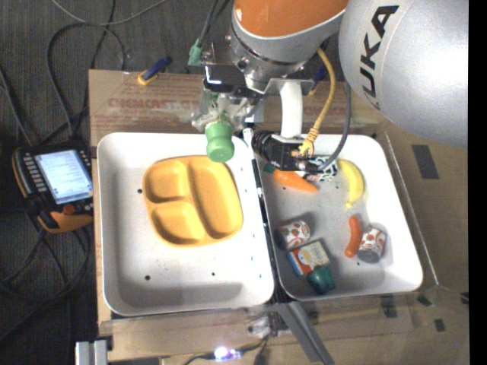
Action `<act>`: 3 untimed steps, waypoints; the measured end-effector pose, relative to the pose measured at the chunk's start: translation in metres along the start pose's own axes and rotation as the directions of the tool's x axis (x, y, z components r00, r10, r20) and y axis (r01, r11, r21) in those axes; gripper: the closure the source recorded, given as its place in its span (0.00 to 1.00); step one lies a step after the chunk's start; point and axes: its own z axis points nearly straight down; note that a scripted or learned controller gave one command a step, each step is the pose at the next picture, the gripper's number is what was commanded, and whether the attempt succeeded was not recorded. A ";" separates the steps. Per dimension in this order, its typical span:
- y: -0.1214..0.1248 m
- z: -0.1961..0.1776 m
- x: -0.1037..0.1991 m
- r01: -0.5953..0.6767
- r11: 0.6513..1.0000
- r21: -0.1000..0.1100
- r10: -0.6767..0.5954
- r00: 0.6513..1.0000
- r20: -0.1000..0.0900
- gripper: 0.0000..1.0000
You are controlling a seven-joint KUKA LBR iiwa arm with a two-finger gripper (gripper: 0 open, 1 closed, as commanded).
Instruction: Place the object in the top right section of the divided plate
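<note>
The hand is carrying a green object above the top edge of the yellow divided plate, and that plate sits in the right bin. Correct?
Not quite. The camera view shows the yellow divided plate in the left bin, not the right. The rest stands: the hand has the green object between its fingers, above the plate's top edge.

One fixed camera looks down at a slant on both white bins. The gripper sits high in frame, bins spreading below it.
</note>
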 end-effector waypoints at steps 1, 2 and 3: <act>-0.008 0.013 0.030 -0.059 0.998 0.002 0.059 0.998 0.000 1.00; -0.068 0.000 -0.033 -0.104 0.995 -0.001 0.104 0.995 0.001 1.00; -0.066 0.080 0.027 -0.154 0.988 0.003 0.154 0.988 0.001 1.00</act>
